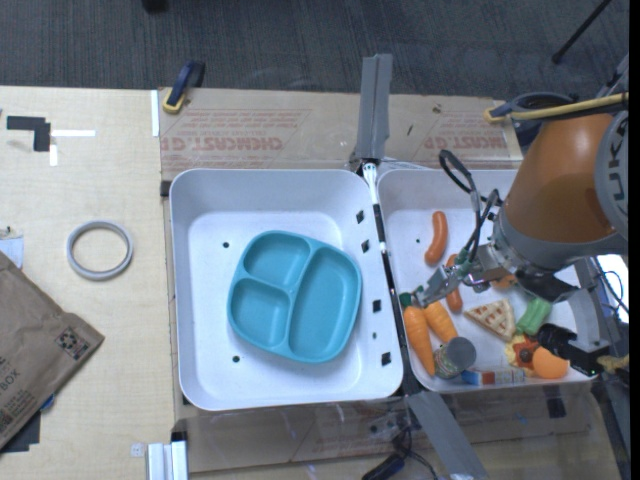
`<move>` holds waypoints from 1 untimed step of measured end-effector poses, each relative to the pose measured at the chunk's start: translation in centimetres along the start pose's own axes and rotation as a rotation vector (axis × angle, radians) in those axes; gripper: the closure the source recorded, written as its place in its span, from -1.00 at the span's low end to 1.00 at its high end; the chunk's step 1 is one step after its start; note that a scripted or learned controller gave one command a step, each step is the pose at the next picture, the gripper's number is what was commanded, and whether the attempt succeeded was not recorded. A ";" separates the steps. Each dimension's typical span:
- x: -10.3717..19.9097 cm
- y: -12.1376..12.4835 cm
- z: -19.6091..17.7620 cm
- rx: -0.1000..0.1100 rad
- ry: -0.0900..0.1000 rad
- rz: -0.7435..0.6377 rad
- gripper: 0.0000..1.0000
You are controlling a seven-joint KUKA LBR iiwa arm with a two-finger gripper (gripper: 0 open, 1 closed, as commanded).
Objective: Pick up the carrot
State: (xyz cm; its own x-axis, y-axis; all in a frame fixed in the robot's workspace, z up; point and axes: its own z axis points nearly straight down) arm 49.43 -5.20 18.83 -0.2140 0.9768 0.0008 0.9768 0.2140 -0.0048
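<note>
Lowest in the right bin (395,208), the carrot (419,339) lies just below the pincer (440,288), whose spread I cannot tell.

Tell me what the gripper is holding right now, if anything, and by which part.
Cannot be told. The gripper sits low in the right bin, just above the carrots, but nothing shows between its fingers.

A blue three-compartment plastic plate (296,295) lies in the left white bin (196,298). In the right white bin (405,203), the claw (447,286) hangs just above two orange carrots (428,330) near the bin's front-left corner. A sausage (436,238), a toast-like triangular slice (491,318) and a green piece (534,315) lie nearby. A tape ring (100,249) rests on the bench's left side.
</note>
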 end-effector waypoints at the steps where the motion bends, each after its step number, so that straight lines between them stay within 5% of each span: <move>1: -4.4 -2.6 8.8 -0.002 0.001 -0.127 -1.00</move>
State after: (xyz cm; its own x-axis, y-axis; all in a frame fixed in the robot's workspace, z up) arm 47.82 -10.07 10.04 -0.3362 0.9418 0.0019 0.9418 0.3362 -0.0025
